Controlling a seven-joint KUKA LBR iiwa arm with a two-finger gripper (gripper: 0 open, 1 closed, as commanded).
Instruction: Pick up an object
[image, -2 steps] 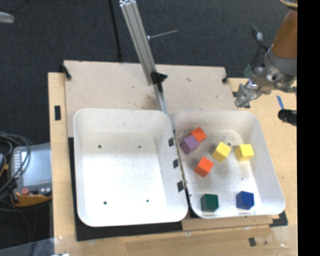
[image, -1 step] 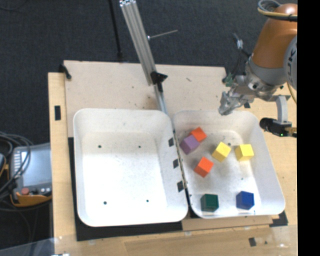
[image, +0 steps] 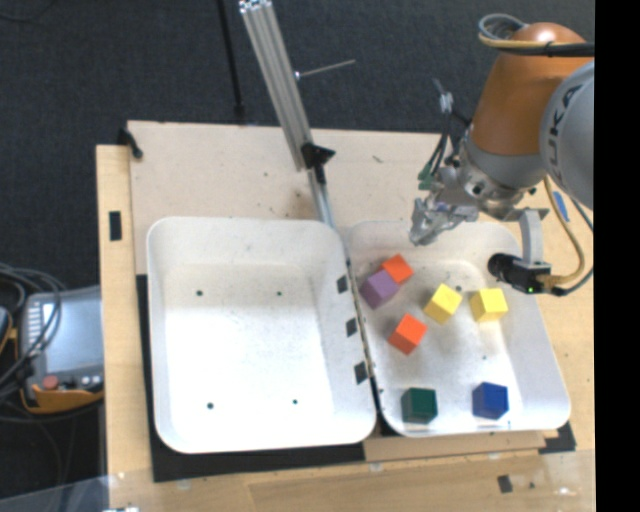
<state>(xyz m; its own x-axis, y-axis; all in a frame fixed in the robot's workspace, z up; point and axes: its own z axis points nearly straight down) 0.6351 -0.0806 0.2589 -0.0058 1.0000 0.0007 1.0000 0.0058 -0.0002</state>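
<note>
Purple cube (image: 379, 288) first, tucked against an orange cube (image: 398, 268) near the right bin (image: 545, 345) back-left corner. Sits at roughly 7 o'clock from the gripper (image: 428, 228), close by, so probably the easiest grab. Small plain blocks, squarish, no real long axis, both a bit skewed. Second orange cube (image: 408, 333) at about 6 o'clock, two yellow cubes (image: 445, 302) farther right. Can't tell gripper state from up here, hanging over the bin's back edge, nothing visibly held.

Even overhead light, soft short shadows – mild glare on white bins (image: 250, 330), slightly soft focus, dark surround.
</note>
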